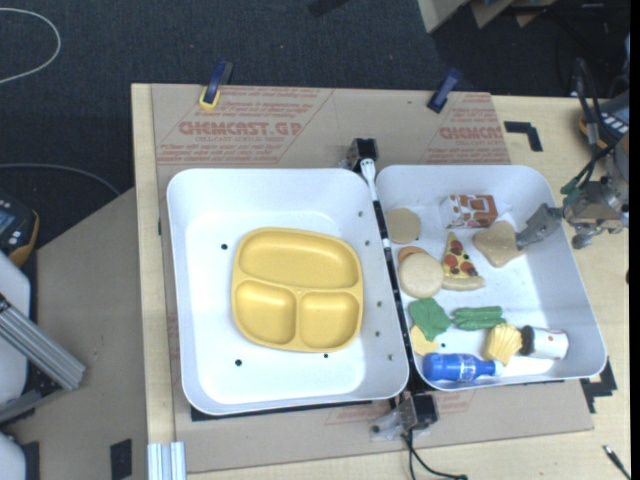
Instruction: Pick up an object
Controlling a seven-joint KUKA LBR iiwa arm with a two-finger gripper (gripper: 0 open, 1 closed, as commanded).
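The right bin (580, 303) holds several toy foods. Among them are a tan heart-shaped bread piece (495, 244), a pizza slice (460, 262), a round bun (420, 274), a tan disc (404, 225) and a red-and-white packet (472, 209). Nearer the front lie a green leaf (430, 317), a green pod (477, 317), a yellow piece (503, 344), a blue bottle (458, 368) and a white tube with a dark cap (546, 344). My gripper (543, 224) reaches in over the bin's right rim, just right of the bread piece, with nothing seen held.
The left bin (195, 268) carries a yellow divided plate (297, 289). Clamps (212, 86) (444, 90) hold the cardboard sheet at the back. A black bracket (364, 155) sits between the bins at the far end. Arm hardware and cables (598, 203) crowd the right edge.
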